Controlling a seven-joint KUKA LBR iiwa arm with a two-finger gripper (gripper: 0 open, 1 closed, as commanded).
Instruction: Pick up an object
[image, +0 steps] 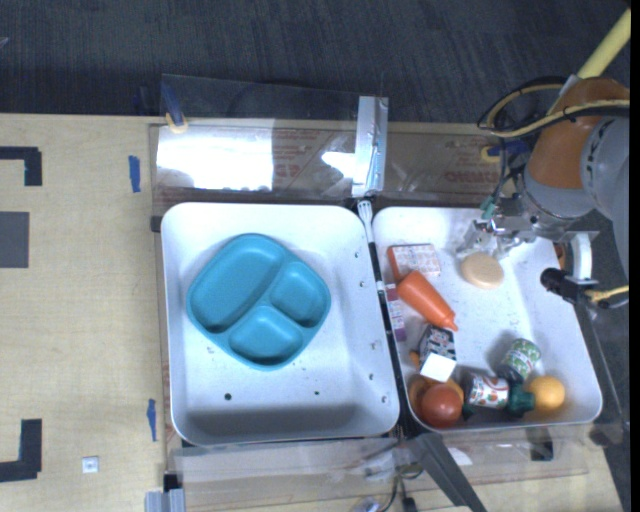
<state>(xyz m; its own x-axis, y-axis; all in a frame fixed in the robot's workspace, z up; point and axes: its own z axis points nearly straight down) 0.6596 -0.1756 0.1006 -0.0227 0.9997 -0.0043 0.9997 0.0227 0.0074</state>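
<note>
The right bin (575, 330) holds several small objects. A beige round piece (482, 270) lies near its far edge, and my gripper (492, 232) hovers just above and behind it, at the bin's far right corner. Nothing is seen held. An orange carrot (427, 298) lies at a slant by the bin's left wall, with a pink packet (414, 260) behind it. Along the near edge sit a red tomato (441, 403), a small bottle (490, 393), a green can (520, 357) and an orange ball (546, 392).
The left bin (200, 400) holds a blue divided plate (260, 298). A white block (437, 367) and a dark packet (438, 343) lie by the divider between the bins. The arm's orange band (560, 165) and cables hang over the right bin's far right corner.
</note>
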